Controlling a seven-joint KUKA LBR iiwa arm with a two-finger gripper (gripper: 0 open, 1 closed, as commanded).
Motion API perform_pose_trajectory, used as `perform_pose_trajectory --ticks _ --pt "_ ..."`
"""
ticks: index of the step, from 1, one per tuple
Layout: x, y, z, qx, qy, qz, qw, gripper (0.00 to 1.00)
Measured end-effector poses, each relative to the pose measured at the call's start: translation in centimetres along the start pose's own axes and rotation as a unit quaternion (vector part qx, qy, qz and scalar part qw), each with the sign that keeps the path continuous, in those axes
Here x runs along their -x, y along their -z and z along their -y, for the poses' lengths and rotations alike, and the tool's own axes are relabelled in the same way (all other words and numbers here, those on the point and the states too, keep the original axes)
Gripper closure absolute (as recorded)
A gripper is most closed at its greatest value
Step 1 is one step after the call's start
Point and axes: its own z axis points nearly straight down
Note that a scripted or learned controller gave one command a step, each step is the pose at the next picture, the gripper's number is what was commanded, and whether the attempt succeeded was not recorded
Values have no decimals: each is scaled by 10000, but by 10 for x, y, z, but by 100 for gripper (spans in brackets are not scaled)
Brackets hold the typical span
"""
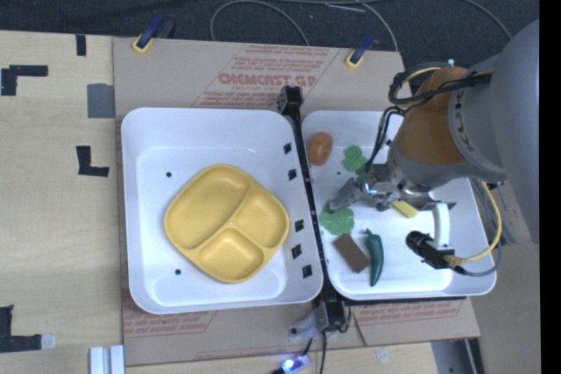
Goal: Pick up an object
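- Camera view puts our gripper [351, 195] low in the right bin [465, 280], at the centre right of the frame, reaching leftward from the grey arm [491, 127].
- We cannot tell how the tool is set; its tip is a blur against the white floor, and we see nothing lifted in it.
- Just below the tip lies a green leaf piece [337, 221], touching it or nearly so; we cannot tell which.
- Above it sit a smaller green piece [353, 158] and an orange ball [319, 147] beside the divider.
- A yellow bit [405, 208] peeks out under the wrist.
- Lower down, a brown block [353, 254] and a green pepper [374, 257] lie side by side.
- Further left, the left bin [140, 136] holds a yellow tray [226, 222].
- We judge the pick not yet done: every object rests on the floor, so grasp and lift are left.
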Motion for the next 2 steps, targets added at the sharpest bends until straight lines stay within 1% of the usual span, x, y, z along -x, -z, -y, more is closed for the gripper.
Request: perform_pose_trajectory --ticks 1,2 --pt "-1 12 -1 2 8 -8 10000 100" --pt "-1 73 -4 5 1 -10 10000 100"
